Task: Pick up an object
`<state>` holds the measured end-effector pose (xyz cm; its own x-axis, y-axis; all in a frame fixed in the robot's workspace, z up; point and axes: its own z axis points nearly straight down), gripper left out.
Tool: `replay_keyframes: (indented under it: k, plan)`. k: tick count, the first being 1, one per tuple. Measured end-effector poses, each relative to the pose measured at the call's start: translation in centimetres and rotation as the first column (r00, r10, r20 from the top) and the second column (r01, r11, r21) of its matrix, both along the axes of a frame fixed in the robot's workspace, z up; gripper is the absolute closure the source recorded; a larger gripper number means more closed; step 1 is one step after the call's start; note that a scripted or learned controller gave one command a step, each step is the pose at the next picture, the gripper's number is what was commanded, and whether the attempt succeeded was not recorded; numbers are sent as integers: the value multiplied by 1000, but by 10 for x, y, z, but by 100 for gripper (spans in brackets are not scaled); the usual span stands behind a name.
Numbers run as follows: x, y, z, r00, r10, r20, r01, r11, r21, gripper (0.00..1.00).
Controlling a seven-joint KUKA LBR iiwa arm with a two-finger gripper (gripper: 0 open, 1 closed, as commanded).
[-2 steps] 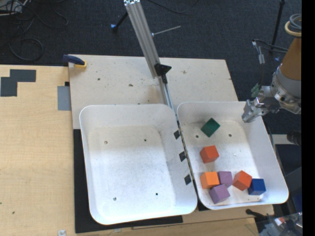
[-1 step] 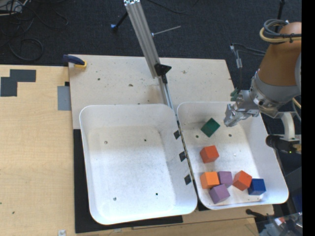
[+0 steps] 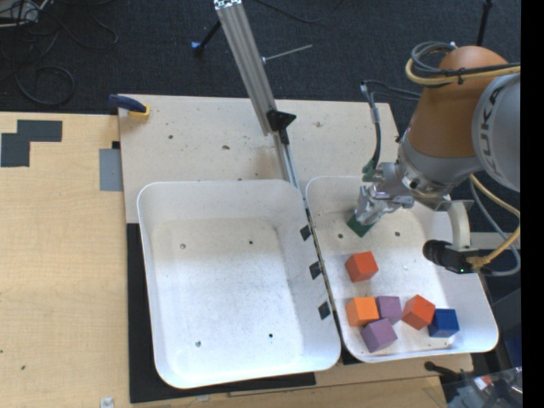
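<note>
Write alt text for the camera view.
The gripper is down in the right bin at a green block. Nearer the camera lie two red, one orange, two purple and one blue block. The left bin sits alongside.

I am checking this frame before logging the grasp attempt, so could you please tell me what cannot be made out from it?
- Gripper, camera view: too small and cluttered to tell how the jaws stand.
- Green object under the gripper: partly covered by it, so its full shape and whether it is gripped are unclear.
- Blue block, right bin: partly hidden behind the red block.
- Purple blocks: where one ends and the other begins is hard to tell.
</note>
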<state>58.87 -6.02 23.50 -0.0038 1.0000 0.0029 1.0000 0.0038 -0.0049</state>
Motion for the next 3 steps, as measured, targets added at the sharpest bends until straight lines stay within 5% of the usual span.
replay_keyframes:
  k: [3]
  plan:
    - [7, 145, 7, 1000, 0, 3, 0, 1000, -2, 100]
